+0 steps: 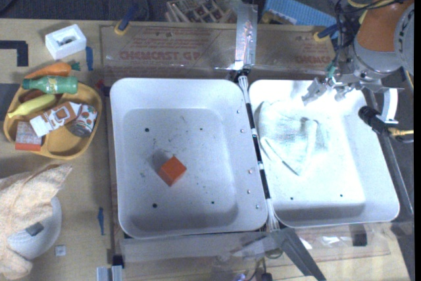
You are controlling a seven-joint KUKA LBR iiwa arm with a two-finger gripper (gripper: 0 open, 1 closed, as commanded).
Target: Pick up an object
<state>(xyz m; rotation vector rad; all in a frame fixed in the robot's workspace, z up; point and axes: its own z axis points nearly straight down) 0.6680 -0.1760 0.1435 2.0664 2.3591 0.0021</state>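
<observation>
An orange block [173, 170] lies in the left bin [131, 102], a little below and left of its middle. A crumpled clear plastic piece [289, 135] lies flat in the left half of the right bin [368, 201]. My gripper [326, 90] hangs over the right bin's far edge, above and to the right of the plastic piece. Its fingers [310, 94] are spread open with nothing between them. It is far from the orange block.
A yellow bowl [62, 145] of toy food stands left of the bins, with a white box [66, 41] behind it and a pale cloth [29, 197] at the front left. A clear panel [177, 49] runs behind the bins. Cables hang by the arm at right.
</observation>
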